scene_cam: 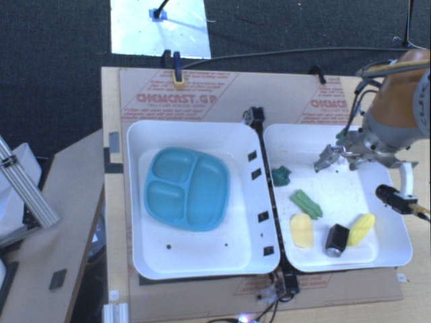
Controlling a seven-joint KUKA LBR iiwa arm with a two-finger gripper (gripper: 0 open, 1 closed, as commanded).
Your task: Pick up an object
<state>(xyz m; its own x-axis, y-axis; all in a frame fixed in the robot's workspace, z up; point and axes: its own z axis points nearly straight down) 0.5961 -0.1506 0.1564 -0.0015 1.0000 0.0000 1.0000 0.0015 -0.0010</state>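
Below my pincer (331,159), which hangs open and empty, lie the toys; next I'd lower onto the green block (306,204).

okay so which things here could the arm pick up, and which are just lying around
Could be picked up, all in the right bin: dark green piece, light green piece, pale yellow piece, black can, yellow piece. The tool hovers nearby.

Lying about: blue divided plate in the left bin.

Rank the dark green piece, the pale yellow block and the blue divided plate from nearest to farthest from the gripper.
Measured from the gripper:
1. Dark green piece, right bin, by the divider.
2. Pale yellow block, right bin, near the front.
3. Blue divided plate, left bin.
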